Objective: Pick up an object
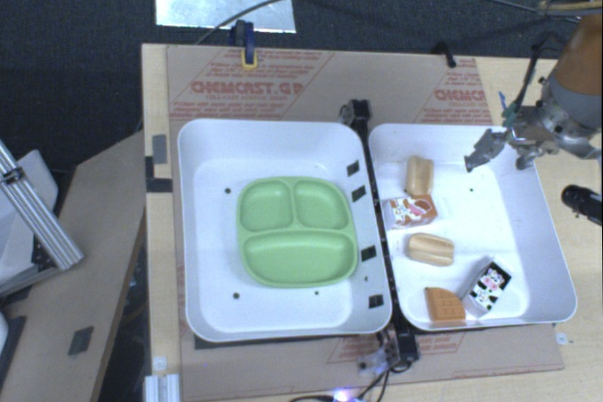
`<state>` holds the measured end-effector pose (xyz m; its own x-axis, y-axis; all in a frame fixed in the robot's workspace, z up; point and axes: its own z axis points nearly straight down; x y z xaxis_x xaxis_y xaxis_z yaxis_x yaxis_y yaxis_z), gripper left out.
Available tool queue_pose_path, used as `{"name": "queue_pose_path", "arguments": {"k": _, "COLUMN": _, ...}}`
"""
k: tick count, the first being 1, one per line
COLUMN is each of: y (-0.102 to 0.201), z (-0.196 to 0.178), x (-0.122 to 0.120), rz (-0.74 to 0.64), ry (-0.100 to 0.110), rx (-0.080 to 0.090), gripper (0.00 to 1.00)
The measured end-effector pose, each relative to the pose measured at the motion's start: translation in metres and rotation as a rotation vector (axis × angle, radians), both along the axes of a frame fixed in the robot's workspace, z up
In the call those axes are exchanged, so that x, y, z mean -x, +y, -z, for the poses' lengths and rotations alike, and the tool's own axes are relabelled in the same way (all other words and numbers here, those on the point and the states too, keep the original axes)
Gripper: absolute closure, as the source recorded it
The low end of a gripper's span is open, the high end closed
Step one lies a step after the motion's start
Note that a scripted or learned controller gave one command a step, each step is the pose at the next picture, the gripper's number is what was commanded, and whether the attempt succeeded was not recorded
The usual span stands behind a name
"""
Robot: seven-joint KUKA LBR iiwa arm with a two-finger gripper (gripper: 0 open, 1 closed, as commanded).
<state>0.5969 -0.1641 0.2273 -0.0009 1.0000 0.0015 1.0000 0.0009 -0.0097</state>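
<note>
Five objects in right bin (pixel 528 231), all left-below gripper (pixel 501 151). Gripper fingers apart, nothing between them. Step: approach, judged. Next: move over bread roll (pixel 419 175), nearest, descend, close.

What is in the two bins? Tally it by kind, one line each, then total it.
Green divided plate, left bin: 1
Bread rolls, right bin: 2
Toast-like orange slab: 1
Red and white packet: 1
Black and white carton: 1
Total: 6
</note>
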Motion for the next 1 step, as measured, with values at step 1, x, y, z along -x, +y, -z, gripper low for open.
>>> {"name": "queue_pose_path", "arguments": {"k": 1, "y": 0.0003, "z": -0.0067, "x": -0.0026, "rz": -0.003, "ry": -0.011, "rx": 0.002, "gripper": 0.0}}
